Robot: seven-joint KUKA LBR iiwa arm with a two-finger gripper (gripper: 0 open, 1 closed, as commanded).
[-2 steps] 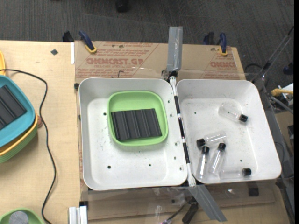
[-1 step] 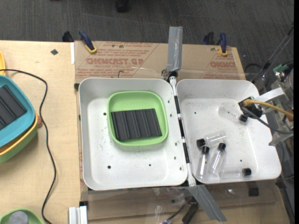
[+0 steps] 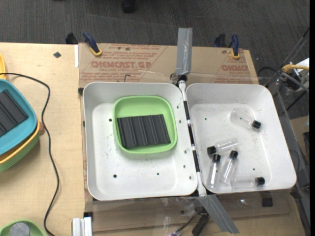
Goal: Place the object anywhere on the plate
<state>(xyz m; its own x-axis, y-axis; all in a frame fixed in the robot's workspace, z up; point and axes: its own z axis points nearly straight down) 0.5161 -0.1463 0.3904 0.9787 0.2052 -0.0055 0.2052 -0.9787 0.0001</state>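
A green square plate (image 3: 168, 110) lies in the left white bin (image 3: 98, 146), and a dark ribbed rectangular pad (image 3: 144, 131) rests flat on it. In the right white bin (image 3: 273, 132) lie several clear vials with black caps: one (image 3: 245, 118) near the upper right, one (image 3: 221, 147) at the middle, another (image 3: 228, 164) just below it, and one (image 3: 247, 182) by the bin's front edge.
A stack of teal and green plates (image 3: 15, 127) sits at the far left of the wooden bench, with a black cable (image 3: 49, 146) running past it. Cardboard (image 3: 133, 63) with blue clamps lies behind the bins.
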